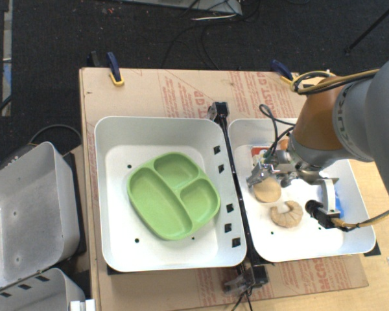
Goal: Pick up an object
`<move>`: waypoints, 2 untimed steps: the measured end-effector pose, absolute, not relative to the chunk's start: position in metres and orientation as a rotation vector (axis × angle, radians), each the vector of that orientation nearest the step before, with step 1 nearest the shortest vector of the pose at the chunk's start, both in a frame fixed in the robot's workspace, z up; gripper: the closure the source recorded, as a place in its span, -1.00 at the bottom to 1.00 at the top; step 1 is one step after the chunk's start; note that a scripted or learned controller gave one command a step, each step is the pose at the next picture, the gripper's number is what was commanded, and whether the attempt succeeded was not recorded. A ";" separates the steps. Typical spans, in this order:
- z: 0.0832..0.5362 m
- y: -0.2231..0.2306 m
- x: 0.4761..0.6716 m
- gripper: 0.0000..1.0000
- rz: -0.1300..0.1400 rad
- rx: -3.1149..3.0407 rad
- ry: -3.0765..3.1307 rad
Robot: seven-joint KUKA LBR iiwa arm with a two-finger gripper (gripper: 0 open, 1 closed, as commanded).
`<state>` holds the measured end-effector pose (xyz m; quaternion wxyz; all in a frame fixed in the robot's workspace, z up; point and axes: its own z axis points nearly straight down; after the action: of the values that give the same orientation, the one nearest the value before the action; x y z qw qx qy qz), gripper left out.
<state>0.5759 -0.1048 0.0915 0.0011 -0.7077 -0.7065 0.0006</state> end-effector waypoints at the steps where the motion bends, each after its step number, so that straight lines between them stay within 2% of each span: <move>1: 0.102 -0.105 0.576 1.00 0.000 -2.224 -2.218; 2: 0.149 -0.113 0.581 1.00 -0.004 -2.227 -2.222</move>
<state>0.5809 -0.1125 0.1488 -0.0021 -0.7080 -0.7062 -0.0013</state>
